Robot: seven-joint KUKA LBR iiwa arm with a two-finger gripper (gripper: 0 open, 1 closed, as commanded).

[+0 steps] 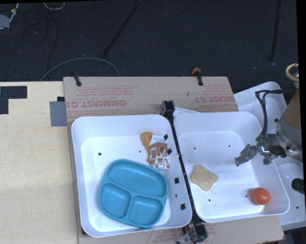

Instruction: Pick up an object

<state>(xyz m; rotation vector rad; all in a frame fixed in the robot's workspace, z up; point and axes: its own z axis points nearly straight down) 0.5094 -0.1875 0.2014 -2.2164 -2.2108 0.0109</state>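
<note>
A grey robot arm (pixel 290 138) is showing an orange band above its wrist. A thin black cable (pixel 264 114) is looping along it, and a small dark grey metal hand (pixel 244 156) is sitting at its end.

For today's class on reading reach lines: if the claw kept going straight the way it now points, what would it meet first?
The claw points toward the view's left over the right bin. The first thing roughly in that line looks to be the beige sponge-like piece, which lies slightly lower in the view; depth is unclear, so it might instead meet the bin floor.
</note>
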